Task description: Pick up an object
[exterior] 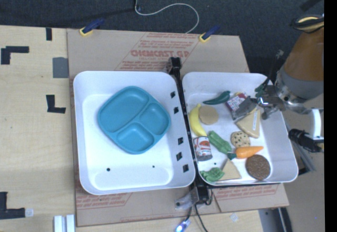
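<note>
Reaching in from the right edge of the frame, I am holding my gripper [251, 108] low over the upper right part of the right bin [274, 175], and my fingers are closing on nothing that I can make out; whether they are spread or clenched I cannot tell from this slant. Just below my fingertips a pale cheese wedge [250, 123] is lying, and a small red-and-white packet [235, 103] is sitting just left of them.

Crowding the same bin, a green chili [217, 99] is lying near the top, a yellow banana [196, 122] is curving along the left wall, and a tan round biscuit [208, 115] is resting beside it. Lower down a green pod [219, 142], a chocolate chip cookie [239, 138], an orange carrot [248, 152], a brown patty [258, 166], a small can [203, 148], a sandwich triangle [231, 170] and a leafy green piece [212, 175] are lying close together.

Sitting in the left bin [126, 178], in the middle of the frame, a blue divided plate [134, 119] is lying flat with its three compartments bare.
</note>
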`<state>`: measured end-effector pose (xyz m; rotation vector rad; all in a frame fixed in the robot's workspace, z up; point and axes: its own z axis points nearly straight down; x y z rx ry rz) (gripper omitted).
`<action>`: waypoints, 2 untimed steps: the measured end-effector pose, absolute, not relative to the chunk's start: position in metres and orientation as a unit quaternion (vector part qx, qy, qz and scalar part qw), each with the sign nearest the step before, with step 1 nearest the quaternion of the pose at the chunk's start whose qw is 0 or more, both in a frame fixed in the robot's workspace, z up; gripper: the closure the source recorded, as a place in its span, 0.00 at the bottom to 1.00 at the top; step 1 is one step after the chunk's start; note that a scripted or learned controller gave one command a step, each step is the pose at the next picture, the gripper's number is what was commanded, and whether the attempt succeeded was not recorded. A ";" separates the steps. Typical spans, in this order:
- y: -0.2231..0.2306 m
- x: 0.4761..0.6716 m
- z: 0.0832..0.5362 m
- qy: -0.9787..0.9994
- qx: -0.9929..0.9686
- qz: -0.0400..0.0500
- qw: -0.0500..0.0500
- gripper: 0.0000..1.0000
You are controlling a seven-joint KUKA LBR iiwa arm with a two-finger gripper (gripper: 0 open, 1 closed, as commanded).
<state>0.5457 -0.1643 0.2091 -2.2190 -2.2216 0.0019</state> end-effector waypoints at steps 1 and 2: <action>-0.145 0.498 0.248 -0.707 -0.707 0.000 0.001 0.00; -0.072 0.484 0.208 -0.710 -0.705 0.001 0.004 0.00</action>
